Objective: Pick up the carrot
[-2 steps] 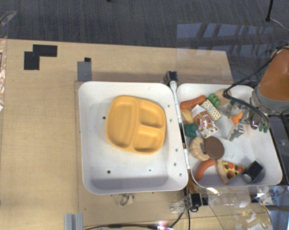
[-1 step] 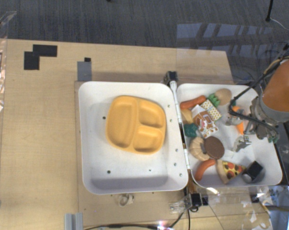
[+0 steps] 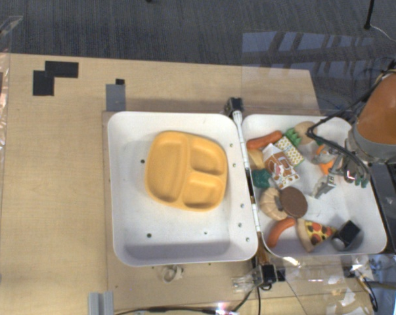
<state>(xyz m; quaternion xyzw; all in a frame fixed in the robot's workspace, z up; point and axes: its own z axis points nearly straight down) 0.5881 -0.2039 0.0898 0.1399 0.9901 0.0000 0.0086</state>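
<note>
A short bright orange piece that looks like the carrot lies in the right bin, towards its upper right. My gripper hangs low over the same spot, reaching in from the right under the grey wrist and orange band. The orange piece shows just above the gripper's tip, touching it or very close. Cables and the wrist hide part of it, and I cannot see whether it is held.
The right bin also holds two reddish sausages, a green piece, a printed box, a brown-topped doughnut, a pizza slice and a black block. A yellow divided tray sits in the left bin.
</note>
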